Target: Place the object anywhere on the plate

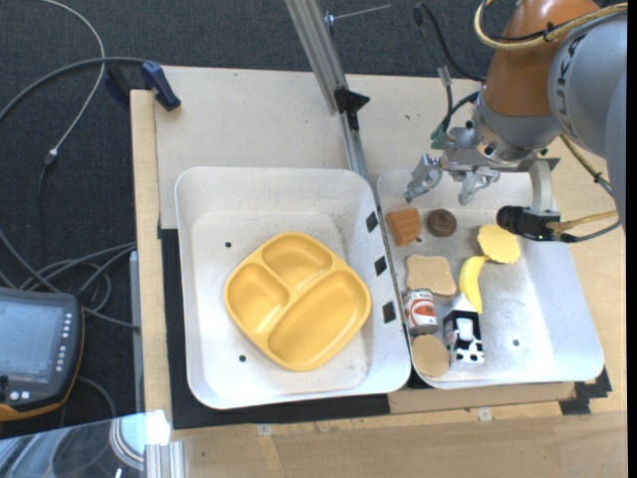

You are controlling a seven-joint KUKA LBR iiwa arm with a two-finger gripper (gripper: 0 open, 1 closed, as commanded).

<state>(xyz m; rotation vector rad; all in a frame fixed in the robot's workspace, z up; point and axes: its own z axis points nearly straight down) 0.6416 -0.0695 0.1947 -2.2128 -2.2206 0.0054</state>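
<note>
A yellow plate with three compartments lies in the left bin, with nothing on it. My gripper hovers over the far end of the right bin, open, with nothing between its fingers. Just in front of it lie a small brown round piece and an orange-brown block. Closer to the front are a yellow disc, a banana, a slice of toast, a red and white can, a black and white carton and a tan disc.
A slanted metal rail runs from the top of the view down to the gap between the bins. The bare bench top lies behind the left bin. A blue clamp sits at the bench's far left corner.
</note>
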